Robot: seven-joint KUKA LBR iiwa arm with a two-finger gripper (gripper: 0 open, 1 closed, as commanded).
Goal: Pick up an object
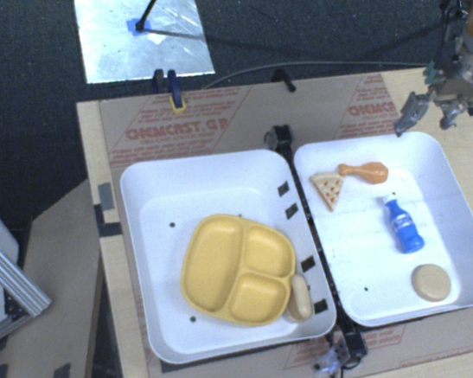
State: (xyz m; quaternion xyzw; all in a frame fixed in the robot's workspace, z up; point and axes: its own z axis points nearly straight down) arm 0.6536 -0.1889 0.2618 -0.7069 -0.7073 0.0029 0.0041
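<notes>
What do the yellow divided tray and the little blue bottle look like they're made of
The yellow divided tray looks like moulded plastic with a matte to satin finish: even colour, rounded compartment walls, soft highlights. The blue bottle also seems to be plastic, somewhat glossier, with a white cap and a pale label patch; it is probably a toy, though it shows too small to be sure.

Yellow divided tray [235,269] in left white bin [152,239], right white bin [464,222] has blue bottle [403,224], orange drumstick [365,172], tan cookie [431,281].
</notes>
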